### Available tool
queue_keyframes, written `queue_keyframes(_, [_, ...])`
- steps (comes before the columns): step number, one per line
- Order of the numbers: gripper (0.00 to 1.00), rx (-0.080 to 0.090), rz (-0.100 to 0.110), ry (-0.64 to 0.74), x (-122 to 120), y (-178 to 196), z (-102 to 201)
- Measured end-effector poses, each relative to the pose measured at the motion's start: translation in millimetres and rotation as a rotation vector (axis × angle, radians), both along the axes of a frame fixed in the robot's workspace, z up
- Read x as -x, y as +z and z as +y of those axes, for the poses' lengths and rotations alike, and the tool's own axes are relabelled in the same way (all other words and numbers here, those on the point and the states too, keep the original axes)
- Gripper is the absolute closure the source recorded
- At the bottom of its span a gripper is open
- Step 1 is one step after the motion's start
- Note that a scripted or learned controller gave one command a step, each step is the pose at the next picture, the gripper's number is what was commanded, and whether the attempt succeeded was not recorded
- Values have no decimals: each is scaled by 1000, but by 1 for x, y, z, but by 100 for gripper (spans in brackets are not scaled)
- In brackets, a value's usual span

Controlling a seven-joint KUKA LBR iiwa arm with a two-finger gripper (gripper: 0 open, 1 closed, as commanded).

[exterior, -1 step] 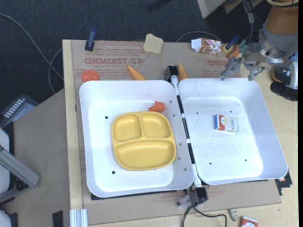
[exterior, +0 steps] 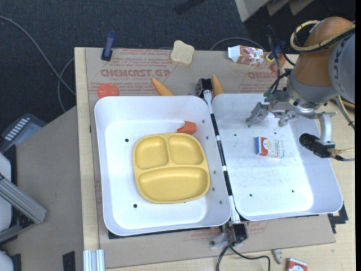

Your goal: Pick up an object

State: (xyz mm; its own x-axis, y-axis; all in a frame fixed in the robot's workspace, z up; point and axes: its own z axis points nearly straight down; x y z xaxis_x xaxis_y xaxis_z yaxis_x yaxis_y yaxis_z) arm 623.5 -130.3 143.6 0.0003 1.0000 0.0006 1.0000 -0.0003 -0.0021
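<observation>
The left bin (exterior: 113, 151) has a yellow divided plate (exterior: 169, 167) sitting in it, plus a small orange piece (exterior: 188, 127) just off the plate's top edge. The right bin (exterior: 293, 202) only holds a little carton (exterior: 268, 147) — white with red and blue print — lying flat near the middle. The claw (exterior: 269, 115) hangs above that bin's back part, fingers spread apart with nothing between them, carton close by in front.
</observation>
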Motion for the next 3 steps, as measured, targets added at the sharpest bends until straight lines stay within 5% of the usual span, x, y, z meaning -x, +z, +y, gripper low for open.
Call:
queue_keyframes(1, [0, 2, -10, 1, 19, -50, -7])
queue_keyframes(2, [100, 7, -15, 0, 18, -39, -9])
queue_keyframes(3, [0, 7, -14, 0, 18, -39, -9])
